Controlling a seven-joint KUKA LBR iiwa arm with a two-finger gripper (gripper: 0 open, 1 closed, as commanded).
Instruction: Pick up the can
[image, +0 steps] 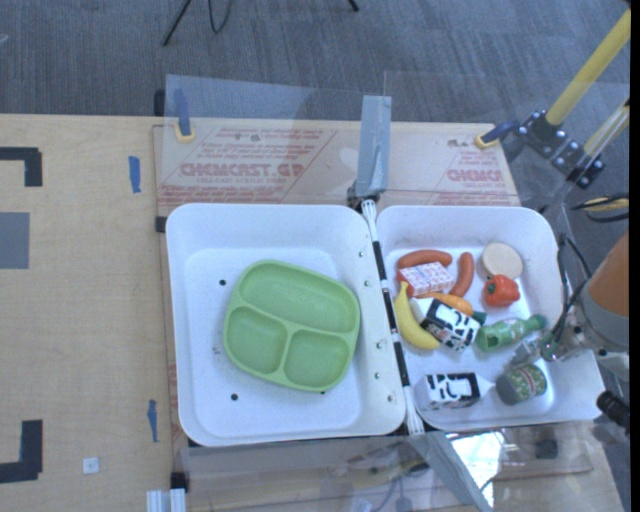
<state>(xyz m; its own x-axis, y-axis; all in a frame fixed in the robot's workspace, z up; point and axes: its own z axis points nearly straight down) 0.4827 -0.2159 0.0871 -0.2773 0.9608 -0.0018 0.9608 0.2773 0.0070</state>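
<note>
Item: my pincer (545, 350), reaching in from the right over the near right corner of the right bin (545, 222). It sits just above the can; whether it is apart or together I cannot tell, as its metal tip is small and blurred against the bin floor. My arm (610, 300) shows grey with its orange band at the right edge.

Item: can (523, 382), green label with a grey top, lying tilted in the near right corner of the right bin, just beside my pincer tip. I cannot tell if they touch.

Item: green bottle (508, 333), lying on its side just beyond the can.

Item: two black-and-white cartons, one (451, 325) mid-bin resting against the banana, one (452, 389) at the near edge, left of the can.

Item: banana (410, 322), curved along the left side of the right bin.

Item: two sausages, one (424, 259) at the far left, one (463, 274) slanted beside it; a red-and-white packet (425, 277) between them.

Item: tomato (501, 290), red, near the far right; a round pale bun (502, 261) just beyond it.

Item: left bin (195, 240), holding a green three-compartment plate (291, 325) at its centre.

Item: desk (80, 300), pale wood, with blue tape marks (134, 174) and black corner marks at left. Printed cardboard (245, 165) lies beyond the bins.
</note>
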